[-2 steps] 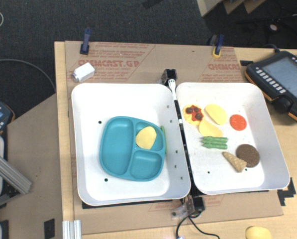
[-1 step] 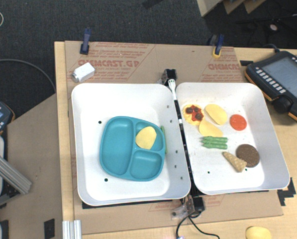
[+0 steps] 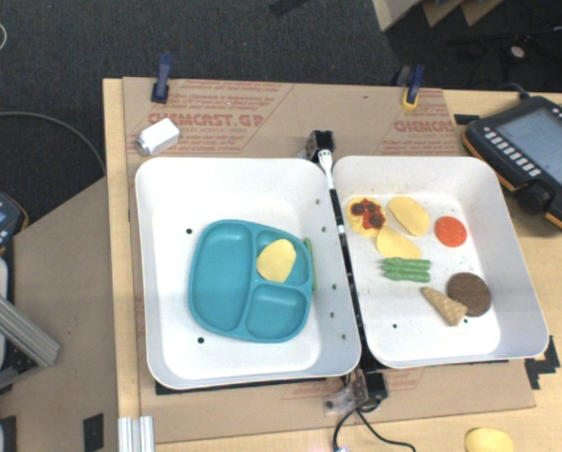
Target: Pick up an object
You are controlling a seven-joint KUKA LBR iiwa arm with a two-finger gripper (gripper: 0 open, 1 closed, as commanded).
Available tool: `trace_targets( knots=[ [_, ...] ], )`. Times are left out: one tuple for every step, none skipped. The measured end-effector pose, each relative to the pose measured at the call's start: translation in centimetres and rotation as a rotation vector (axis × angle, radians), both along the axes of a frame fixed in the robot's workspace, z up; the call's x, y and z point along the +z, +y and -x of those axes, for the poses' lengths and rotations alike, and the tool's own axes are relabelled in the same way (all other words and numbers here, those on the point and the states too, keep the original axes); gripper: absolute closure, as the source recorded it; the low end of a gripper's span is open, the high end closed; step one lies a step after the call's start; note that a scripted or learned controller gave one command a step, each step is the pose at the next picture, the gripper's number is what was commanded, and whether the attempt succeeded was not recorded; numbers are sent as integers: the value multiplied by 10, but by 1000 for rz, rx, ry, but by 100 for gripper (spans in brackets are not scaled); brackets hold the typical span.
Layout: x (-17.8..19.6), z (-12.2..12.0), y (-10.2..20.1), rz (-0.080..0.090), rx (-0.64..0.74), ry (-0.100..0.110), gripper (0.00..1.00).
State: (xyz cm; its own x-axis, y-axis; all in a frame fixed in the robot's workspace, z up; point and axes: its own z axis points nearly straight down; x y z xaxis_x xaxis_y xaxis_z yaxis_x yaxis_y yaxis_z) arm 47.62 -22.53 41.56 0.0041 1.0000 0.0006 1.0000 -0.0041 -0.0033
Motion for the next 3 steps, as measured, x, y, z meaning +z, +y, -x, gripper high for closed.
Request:
trace_targets(
  knots=[
    [128,-30,27,7,9,-21,100],
    [12,-1,0,-2,0,6,100],
    [125,-29,17,6,7,-15,100]
  ],
)
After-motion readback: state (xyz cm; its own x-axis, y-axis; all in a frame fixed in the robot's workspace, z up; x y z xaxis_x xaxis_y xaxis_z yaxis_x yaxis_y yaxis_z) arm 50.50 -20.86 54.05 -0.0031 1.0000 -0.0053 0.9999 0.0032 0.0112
